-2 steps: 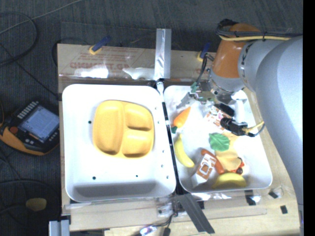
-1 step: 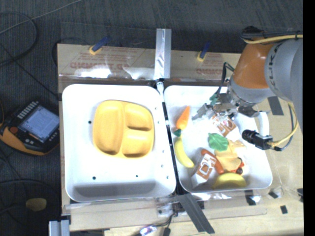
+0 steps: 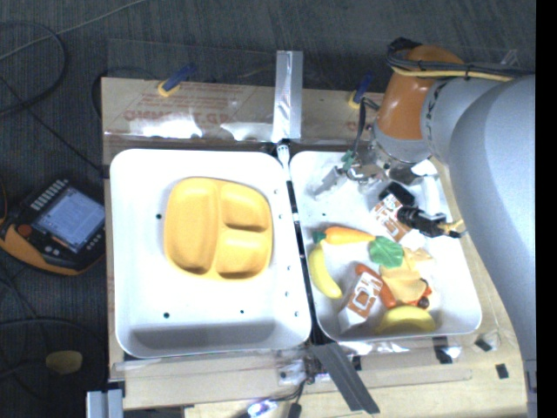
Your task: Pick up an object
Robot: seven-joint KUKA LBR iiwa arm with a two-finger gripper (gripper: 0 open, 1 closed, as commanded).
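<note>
Curved glossy banana (image 3: 325,273) beside ridged carrot (image 3: 348,234)

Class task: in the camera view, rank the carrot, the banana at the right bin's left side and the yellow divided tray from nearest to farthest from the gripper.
From the gripper:
1. Carrot, right bin, just below the gripper.
2. Banana, right bin, left side, lower down.
3. Yellow divided tray, in the left bin.
</note>
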